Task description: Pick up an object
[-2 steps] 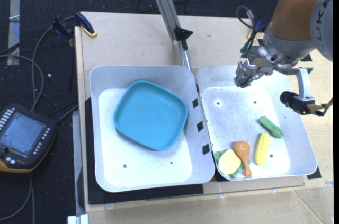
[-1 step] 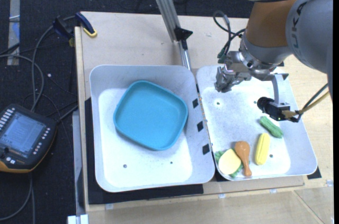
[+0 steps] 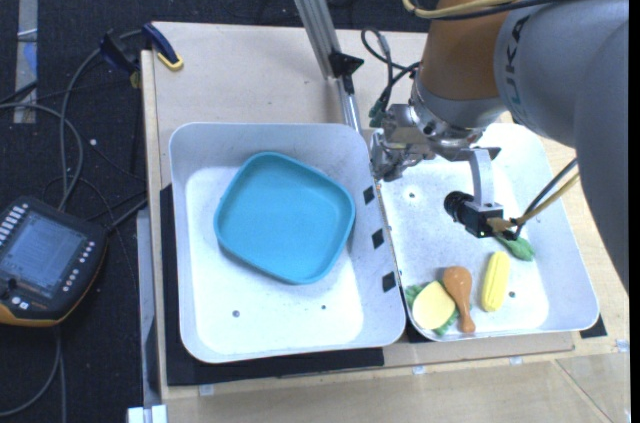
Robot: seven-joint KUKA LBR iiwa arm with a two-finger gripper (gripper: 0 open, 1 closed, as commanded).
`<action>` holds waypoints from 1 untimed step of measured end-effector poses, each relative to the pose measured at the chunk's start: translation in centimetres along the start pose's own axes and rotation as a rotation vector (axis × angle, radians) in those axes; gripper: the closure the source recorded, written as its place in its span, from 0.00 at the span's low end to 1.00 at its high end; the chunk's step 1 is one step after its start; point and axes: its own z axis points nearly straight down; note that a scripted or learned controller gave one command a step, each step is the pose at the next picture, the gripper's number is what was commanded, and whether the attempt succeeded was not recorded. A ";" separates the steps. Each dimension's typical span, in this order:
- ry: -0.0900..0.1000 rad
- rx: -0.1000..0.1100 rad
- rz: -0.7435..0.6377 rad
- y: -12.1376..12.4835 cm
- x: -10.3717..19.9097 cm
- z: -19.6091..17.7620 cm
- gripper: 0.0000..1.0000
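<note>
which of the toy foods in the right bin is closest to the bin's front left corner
The yellow-green slice, lying nearest that corner; the drumstick and the corn cob lie further right.

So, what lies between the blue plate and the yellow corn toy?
In the camera view, between the blue plate and the corn run the two bins' adjoining rims, then speckled white floor of the right bin.

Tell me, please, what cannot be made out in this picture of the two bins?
- Claw, camera view: small and dark against the wrist; its state cannot be read.
- Right bin: its far part is covered by the arm.
- Green item beside the corn cob: too small to identify.
- Yellow piece and drumstick: whether they touch or overlap is unclear.
- Blue plate in the left bin hides the floor beneath it.
</note>
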 end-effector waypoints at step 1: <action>0.000 0.000 -0.001 -1.4 5.4 0.7 1.00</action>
